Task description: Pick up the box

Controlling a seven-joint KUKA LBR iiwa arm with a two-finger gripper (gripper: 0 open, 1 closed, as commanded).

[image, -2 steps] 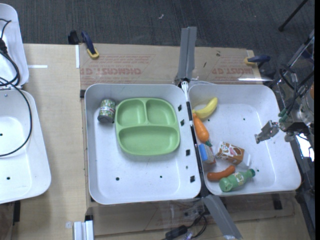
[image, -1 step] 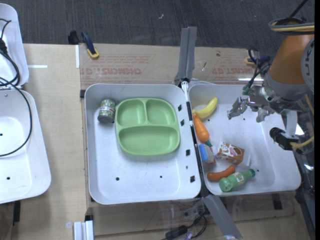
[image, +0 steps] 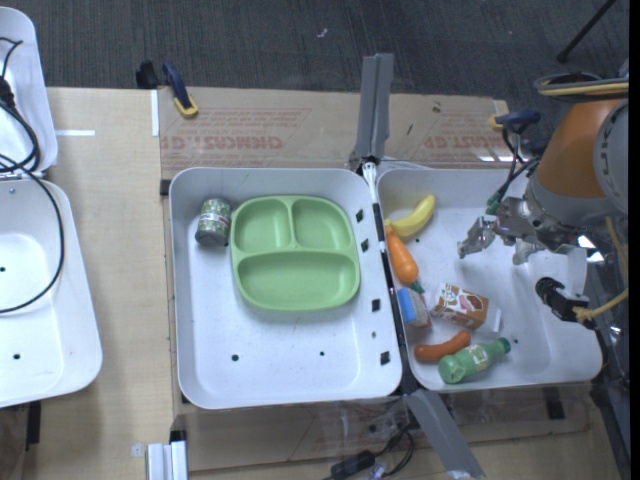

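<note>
While a can and green plate occupy the left bin, the box lies in the right bin, hemmed by carrot, sausage and bottle; the end effector hovers above it, spread wide, holding nothing.

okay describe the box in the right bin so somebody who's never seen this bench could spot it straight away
Of the two white bins, take the right bin, the one the arm reaches into. The box lies flat near its middle, below the gripper and just above the sausage and green bottle. It is the one flat-sided carton there, white and orange-brown; its neighbours are rounded.
</note>
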